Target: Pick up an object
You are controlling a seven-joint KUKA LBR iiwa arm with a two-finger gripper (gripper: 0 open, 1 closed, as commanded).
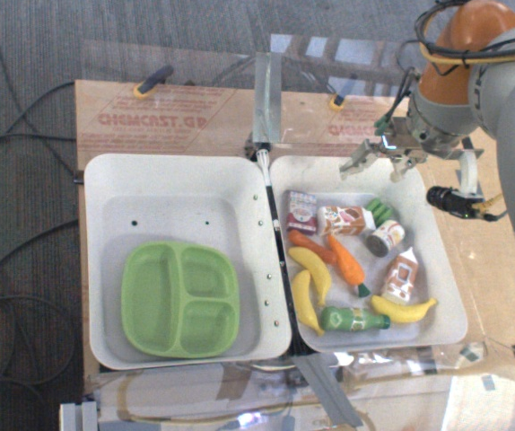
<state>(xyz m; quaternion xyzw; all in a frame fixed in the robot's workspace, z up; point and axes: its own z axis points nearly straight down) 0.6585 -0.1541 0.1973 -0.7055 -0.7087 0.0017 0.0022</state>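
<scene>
The cardboard sheet (pixel 163 119) under the bins bears faint red lettering, not legible.

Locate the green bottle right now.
The green bottle lies on its side near the front edge of the right bin, between the two bananas on its left and the single banana on its right.

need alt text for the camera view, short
The gripper, fingers spread and holding nothing, hangs over the back rim of the right bin, which holds toy food including bananas, carrots and a green bottle. The left bin holds a green divided plate.
</scene>
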